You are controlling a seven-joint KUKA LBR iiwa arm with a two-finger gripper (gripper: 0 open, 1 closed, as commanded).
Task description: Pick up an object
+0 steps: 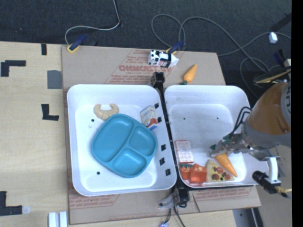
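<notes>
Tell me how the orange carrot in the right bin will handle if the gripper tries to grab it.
The carrot looks like smooth moulded plastic, so probably light and stiff but slippery. Its tapered, rounded body may squirt from a pinch or roll when nudged. It lies against the pizza slice near the right bin front wall, which might crowd the gripper.

I have one fixed camera, high above the bench and tilted down, far enough back to take in both the left bin (75, 126) and the right bin (239, 100); beyond the left bin's far rim lies dark floor (38, 8)
</notes>
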